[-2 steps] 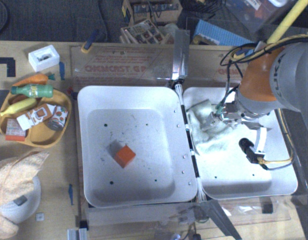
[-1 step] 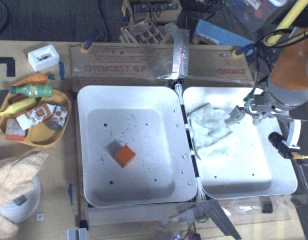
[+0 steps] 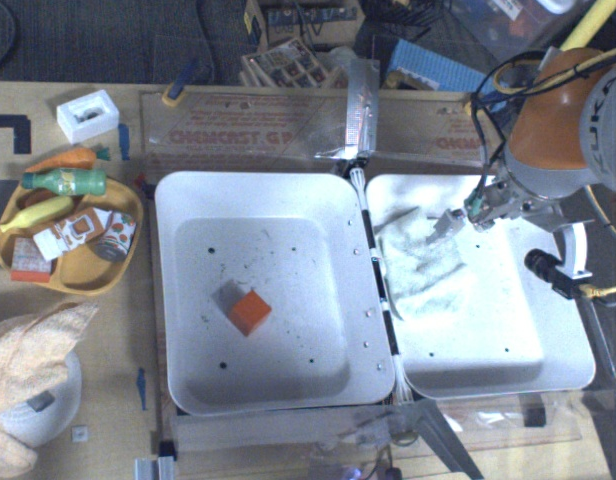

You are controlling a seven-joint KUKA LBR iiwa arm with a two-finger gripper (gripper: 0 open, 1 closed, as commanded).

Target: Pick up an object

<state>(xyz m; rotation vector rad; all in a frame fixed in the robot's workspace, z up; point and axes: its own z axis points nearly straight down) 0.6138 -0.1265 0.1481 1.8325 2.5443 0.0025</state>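
Claw [image 3: 456, 220] sits at about one o'clock in the view, over the upper left part of the right bin [image 3: 548, 368], just above a crumpled white cloth [image 3: 420, 258]; whether it is spread or pressed together I cannot tell. At nine o'clock a yellow bowl [image 3: 58, 278] holds toy food. Next comes the left bin [image 3: 188, 208], with an orange cube [image 3: 251, 312] lying near its middle, at about seven o'clock, well apart from the claw.
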